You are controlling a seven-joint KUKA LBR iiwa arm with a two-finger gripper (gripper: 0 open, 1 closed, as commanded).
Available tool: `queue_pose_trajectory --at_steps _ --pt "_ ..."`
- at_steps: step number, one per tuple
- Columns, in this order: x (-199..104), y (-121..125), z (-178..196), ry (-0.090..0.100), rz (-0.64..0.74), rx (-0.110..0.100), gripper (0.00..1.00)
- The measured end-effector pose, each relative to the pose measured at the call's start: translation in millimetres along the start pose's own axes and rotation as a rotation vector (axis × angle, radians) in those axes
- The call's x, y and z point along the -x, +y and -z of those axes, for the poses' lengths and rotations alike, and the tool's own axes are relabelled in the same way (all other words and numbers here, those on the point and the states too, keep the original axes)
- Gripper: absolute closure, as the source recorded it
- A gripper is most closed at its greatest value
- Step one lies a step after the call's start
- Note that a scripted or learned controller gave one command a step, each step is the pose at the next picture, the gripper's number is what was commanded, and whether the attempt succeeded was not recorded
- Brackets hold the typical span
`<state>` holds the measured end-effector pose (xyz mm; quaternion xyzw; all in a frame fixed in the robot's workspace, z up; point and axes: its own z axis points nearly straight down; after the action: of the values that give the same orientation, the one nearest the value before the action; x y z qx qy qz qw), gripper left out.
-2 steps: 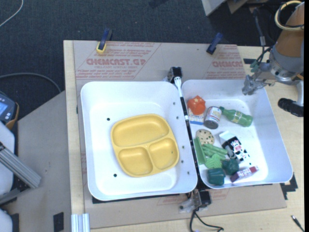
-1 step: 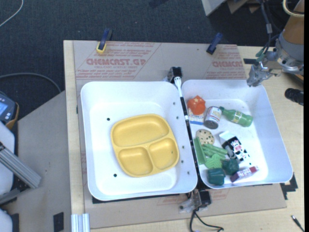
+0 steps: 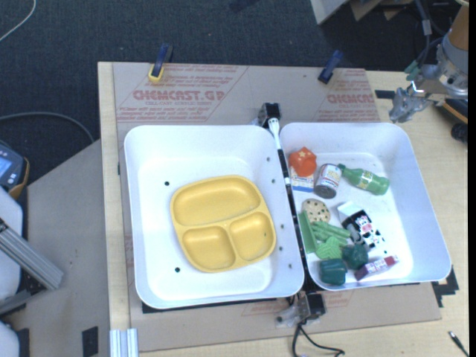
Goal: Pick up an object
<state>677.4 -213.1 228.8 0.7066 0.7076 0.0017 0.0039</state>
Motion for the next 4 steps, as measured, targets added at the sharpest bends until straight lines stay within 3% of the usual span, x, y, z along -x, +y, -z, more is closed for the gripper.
queue_pose_trajectory --at_steps 1,2,3,4 --pt "-50.8 -8.4 -10.8 0.005 0.003 -0.01 1.0" --pt "-104.4 -11.4 2.1 0.005 0.004 -0.009 1.0" --pt "-137.1 -27.6 4.2 0.004 0.002 -0.011 1.0" --pt "-148.0 -20.8 2.4 0.003 0.0 -0.006 1.0"
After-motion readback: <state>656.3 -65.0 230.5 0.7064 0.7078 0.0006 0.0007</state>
